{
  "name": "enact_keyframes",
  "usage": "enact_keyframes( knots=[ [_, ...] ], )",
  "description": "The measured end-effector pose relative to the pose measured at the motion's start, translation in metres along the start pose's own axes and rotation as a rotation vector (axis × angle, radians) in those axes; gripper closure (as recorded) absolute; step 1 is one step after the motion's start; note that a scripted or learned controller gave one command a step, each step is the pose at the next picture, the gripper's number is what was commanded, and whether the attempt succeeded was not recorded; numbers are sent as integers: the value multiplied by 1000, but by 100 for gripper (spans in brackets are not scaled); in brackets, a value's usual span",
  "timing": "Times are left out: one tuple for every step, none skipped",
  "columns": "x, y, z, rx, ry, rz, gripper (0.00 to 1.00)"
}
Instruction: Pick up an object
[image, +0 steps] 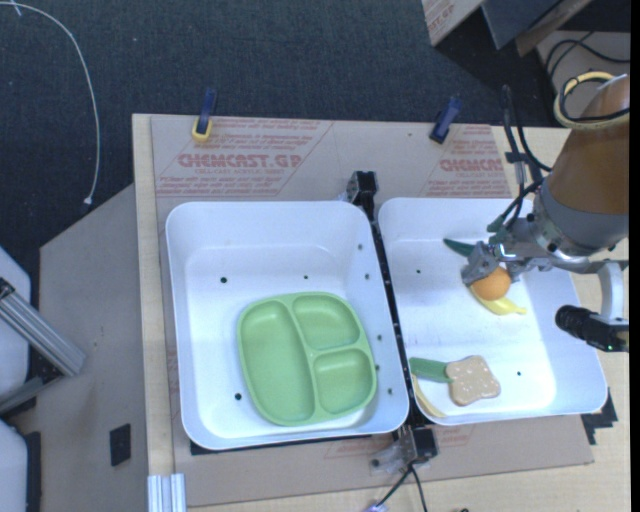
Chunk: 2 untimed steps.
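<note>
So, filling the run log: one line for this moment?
arm over right bin | gripper at orange | grasp unclear | tray in left bin

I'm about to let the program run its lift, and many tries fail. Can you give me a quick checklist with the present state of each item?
1. Gripper over the right bin: ok.
2. Gripper at the orange object: ok, right above it.
3. Object clamped between the fingers: cannot tell.
4. Yellow piece apart from the orange object: not ok, it touches or overlaps it.
5. Tan toast-shaped piece and green piece away from the gripper: ok, near the front wall.
6. Green divided plate out of the way: ok, in the left bin.
</note>
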<state>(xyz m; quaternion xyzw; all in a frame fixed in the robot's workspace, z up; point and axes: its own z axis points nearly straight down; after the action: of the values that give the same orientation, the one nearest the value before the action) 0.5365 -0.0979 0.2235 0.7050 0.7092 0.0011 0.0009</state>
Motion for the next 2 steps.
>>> enact_keyframes(
  knots=[
    [52,21,-9,0,0,0,100],
    [100,44,-14,1,0,3,100]
  ],
)
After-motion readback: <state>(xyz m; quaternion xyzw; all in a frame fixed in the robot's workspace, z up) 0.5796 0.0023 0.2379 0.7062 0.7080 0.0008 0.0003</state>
